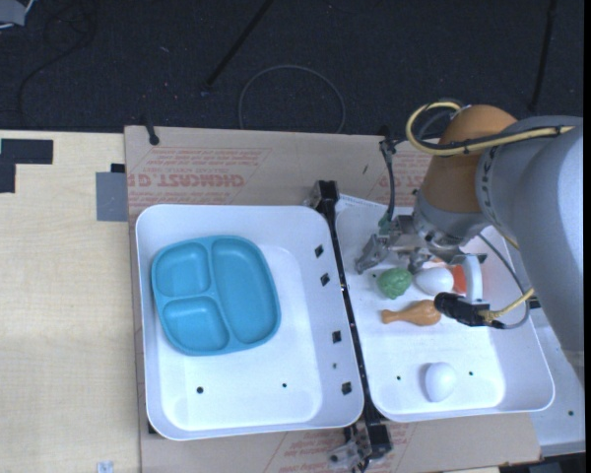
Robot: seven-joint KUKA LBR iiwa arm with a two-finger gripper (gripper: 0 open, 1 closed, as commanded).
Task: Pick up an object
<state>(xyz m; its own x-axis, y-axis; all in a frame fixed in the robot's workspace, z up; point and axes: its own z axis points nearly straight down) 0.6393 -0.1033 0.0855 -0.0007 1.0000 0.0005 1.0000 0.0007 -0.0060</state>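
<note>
My gripper (pixel 390 258) hangs over the upper left part of the right bin (pixel 517 387), reaching in from the right. It is open, and nothing shows between its fingers. Just below it lies a green lumpy item (pixel 394 284). Right of that rests a white egg-shaped item (pixel 434 280), with an orange and white item (pixel 461 277) beside it. An orange drumstick-shaped toy (pixel 412 313) lies a little lower. Near the bin's front sits a white rounded item (pixel 438 380).
The left bin (pixel 227 402) holds a blue three-compartment plate (pixel 215 294). A black divider (pixel 341 304) runs between the two bins. Cardboard lies under both bins, and pale bench surface extends to the left.
</note>
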